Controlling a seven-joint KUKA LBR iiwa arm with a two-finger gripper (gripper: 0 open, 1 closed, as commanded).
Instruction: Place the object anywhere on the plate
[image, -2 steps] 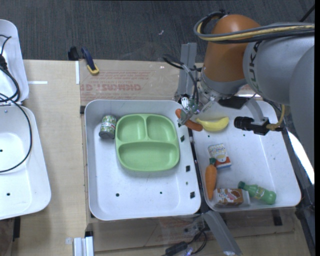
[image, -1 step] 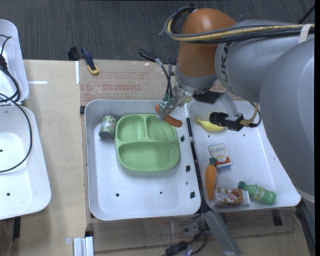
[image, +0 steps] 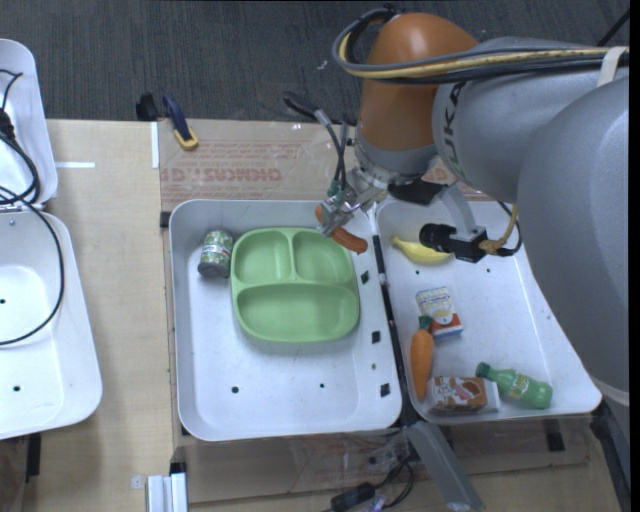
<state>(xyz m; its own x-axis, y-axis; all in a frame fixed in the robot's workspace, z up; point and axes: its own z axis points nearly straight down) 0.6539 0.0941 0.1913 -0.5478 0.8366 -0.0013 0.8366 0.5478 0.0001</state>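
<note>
The claw (image: 340, 215) hangs over the top right corner of the green plate (image: 295, 285), which lies in the left bin (image: 290, 405). A small sausage (image: 349, 239) sits right under the claw tips, at the plate's rim. It looks pinched between the fingers, but the view is too blurry to be sure. A little can (image: 215, 253) stands just left of the plate. The right bin (image: 500, 300) has a banana (image: 420, 251), a carrot (image: 422, 360) and a green bottle (image: 516, 386).
</note>
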